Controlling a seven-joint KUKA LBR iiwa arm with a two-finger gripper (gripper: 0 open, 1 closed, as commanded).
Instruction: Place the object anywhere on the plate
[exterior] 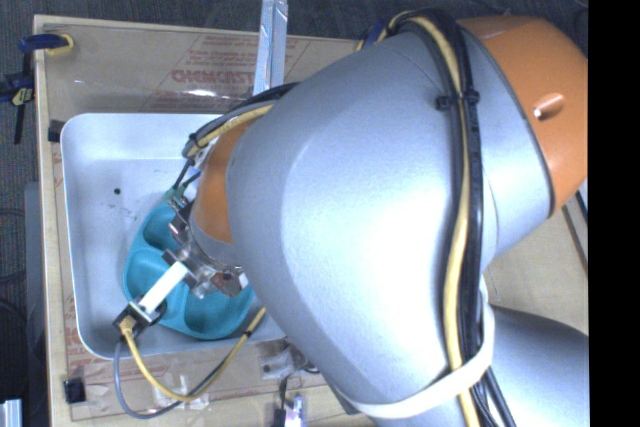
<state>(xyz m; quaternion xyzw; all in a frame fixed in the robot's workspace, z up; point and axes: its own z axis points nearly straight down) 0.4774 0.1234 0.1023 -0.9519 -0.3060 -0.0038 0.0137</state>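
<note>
Teal plate (160,265) sits at the near edge of the left bin (90,155), directly under your gripper (205,275). You cannot tell from here how the gripper stands, nor make out the object; the arm (380,215) hides much of the bin.

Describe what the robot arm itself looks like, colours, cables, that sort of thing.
The arm is bulky with smooth, rounded grey shells and an orange band. A black and yellow cable bundle runs along its shell, tied by a black strap. Near the wrist sit metal fittings, a white block and a looping yellow cable.
</note>
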